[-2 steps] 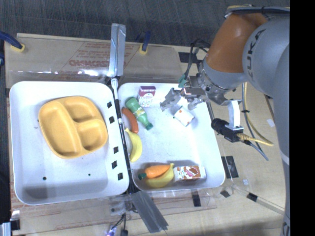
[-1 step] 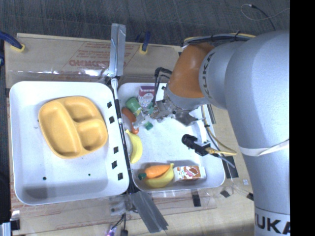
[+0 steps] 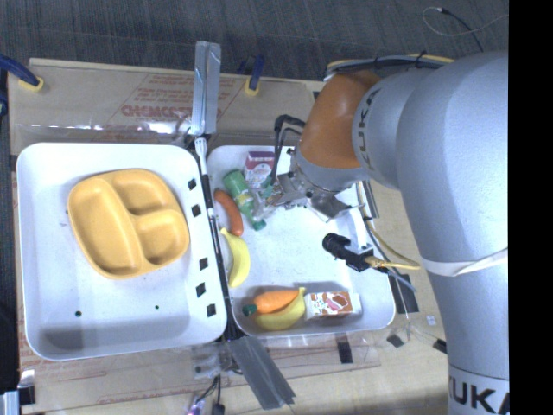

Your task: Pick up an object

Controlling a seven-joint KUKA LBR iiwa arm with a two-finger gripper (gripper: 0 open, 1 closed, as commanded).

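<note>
My gripper [image 3: 273, 194] hangs low over the upper part of the right bin [image 3: 298, 247], below the orange wrist band. Just to its left a green bottle [image 3: 237, 194] lies on the bin floor, with a small red sausage [image 3: 228, 212] against it. A maroon and white packet [image 3: 257, 163] lies at the bin's far wall, right above the gripper. A banana [image 3: 237, 259] lies along the left wall. At the near wall an orange carrot [image 3: 276, 300] rests on a second yellow fruit [image 3: 281, 318], beside a small juice carton [image 3: 332, 302].
The left bin [image 3: 52, 301] holds a yellow divided plate [image 3: 128, 221]. The grey arm [image 3: 449, 162] covers the right bin's right side and the bench beyond it. A black connector [image 3: 342, 248] with a yellow cable hangs over the bin's right part.
</note>
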